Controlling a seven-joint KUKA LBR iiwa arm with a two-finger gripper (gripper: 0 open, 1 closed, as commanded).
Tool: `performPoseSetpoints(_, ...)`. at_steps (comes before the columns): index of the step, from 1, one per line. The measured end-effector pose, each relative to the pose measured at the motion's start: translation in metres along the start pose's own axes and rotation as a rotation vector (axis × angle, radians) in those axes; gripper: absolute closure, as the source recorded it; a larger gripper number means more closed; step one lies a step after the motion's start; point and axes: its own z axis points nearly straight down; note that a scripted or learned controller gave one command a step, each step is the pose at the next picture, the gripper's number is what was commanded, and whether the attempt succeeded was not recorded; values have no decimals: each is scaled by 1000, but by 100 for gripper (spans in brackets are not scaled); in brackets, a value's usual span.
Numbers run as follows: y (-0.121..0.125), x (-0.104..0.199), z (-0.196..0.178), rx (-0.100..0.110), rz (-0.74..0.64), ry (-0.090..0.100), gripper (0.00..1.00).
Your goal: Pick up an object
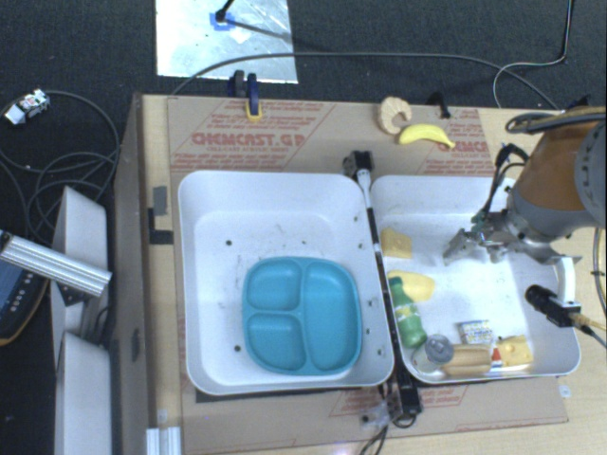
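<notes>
Hovering over the right bin, the tool has its fingers spread, pinching nothing. Just left of it lies a pale yellow wedge against the bin's left wall; bare white floor lies between them. More small items crowd the near edge. A blue divided plate fills the left bin

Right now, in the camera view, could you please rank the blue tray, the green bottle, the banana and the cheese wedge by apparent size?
1. blue tray, by far the largest
2. green bottle and banana, too alike to separate
3. cheese wedge, the smallest
</notes>
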Motion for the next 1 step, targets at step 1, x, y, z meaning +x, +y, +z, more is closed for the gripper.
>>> performPoseSetpoints(1, 66, -36, -98, -5, -1, -3, 0)
